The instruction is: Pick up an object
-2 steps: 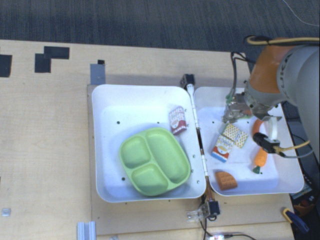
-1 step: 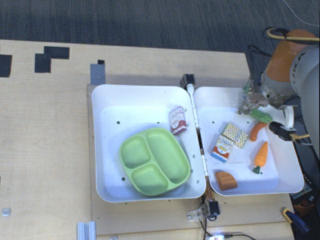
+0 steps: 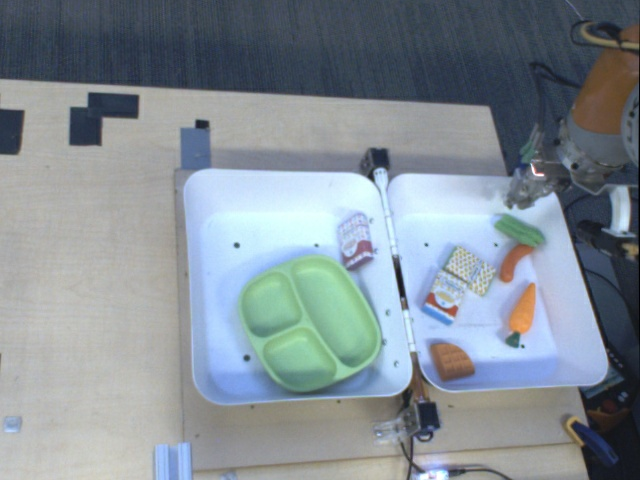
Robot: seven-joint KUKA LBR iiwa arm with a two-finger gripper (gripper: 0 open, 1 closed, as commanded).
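My gripper hangs over the back right corner of the right bin, just behind a green pod-shaped toy. Nothing shows between its fingers. The right bin also holds an orange-red sausage-like piece, a carrot, a patterned yellow box, a small blue and white carton and a brown bread-like piece. In the left bin lie a green divided plate and a small red and white packet.
The two bins meet at a central rim with a black clamp at the back. Cables and a connector sit at the front edge of the bench. Dark cables run along the right side.
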